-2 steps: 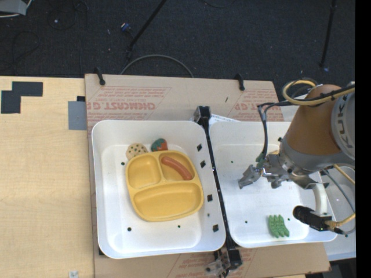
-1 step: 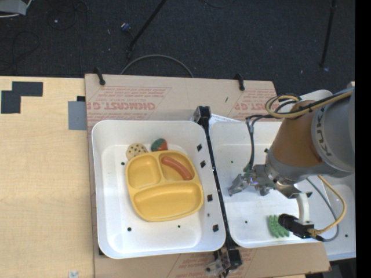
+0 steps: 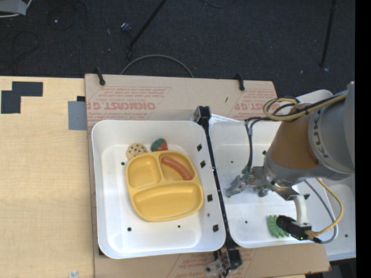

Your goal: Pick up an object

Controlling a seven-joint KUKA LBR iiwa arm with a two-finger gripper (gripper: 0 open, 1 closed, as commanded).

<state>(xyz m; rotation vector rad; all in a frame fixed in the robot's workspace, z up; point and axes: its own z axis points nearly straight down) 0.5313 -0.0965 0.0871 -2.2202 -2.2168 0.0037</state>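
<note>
Green and bristly-looking, a small toy object (image 3: 277, 226) is lying in the right bin (image 3: 249, 236), close to that bin's near edge and toward its right corner, with a black fitting and cable of the arm sitting just beside it on the right. It is the only loose item I am seeing in that bin, so I am judging it the likeliest target.

Metal-grey, the gripper (image 3: 237, 185) is hanging over the middle of the right bin, nearer the divider between the bins; whether its tips are spread or pressed together I cannot tell, and nothing is showing between them. It is sitting well apart from the green object, toward the bin's far-left side of it.

To do this step well, the arm is needing to travel toward the near edge first, centre over the green piece, then descend straight, keeping clear of the bin wall and its own trailing cable.

Beyond the divider, the left bin (image 3: 110, 236) is carrying a yellow compartment tray (image 3: 165, 201) with a toy sausage (image 3: 177, 167) in its far-right compartment. A toy cookie (image 3: 137, 150) and a red-and-green toy vegetable (image 3: 159, 145) are lying just past the tray's far edge.
</note>
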